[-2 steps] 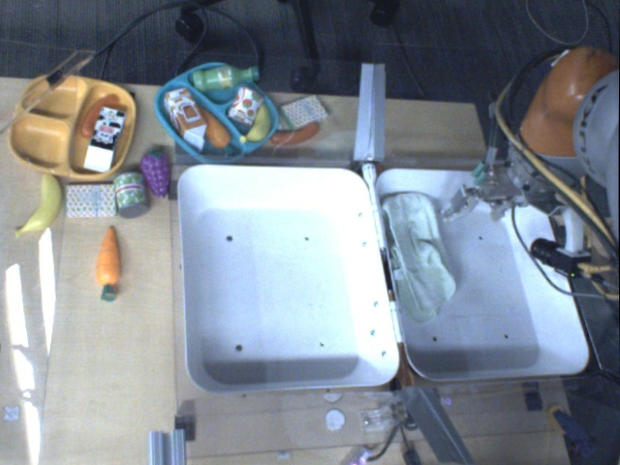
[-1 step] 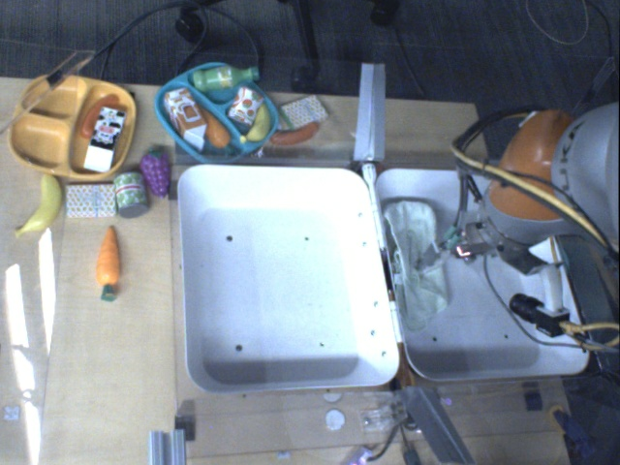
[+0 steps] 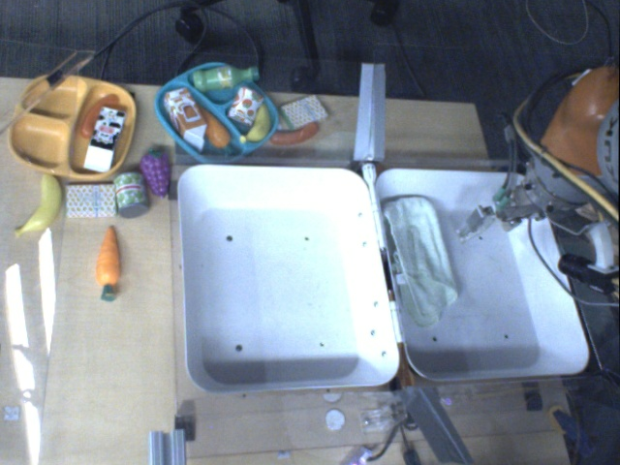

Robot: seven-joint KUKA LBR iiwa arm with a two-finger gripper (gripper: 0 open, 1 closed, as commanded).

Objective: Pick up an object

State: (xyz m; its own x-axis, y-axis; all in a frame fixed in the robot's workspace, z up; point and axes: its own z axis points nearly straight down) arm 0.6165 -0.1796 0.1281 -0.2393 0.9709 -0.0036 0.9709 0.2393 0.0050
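1. claw hovers over the right bin, toward its far right; whether it is apart or together i cannot tell.
2. right bin holds the one thing to pick, a pale green cloth, lying along its left wall.
3. cloth is limp: go left, come down on its bunched middle, pinch a fold.

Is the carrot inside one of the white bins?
No, the carrot lies on the wooden bench, off to the left of the left bin.
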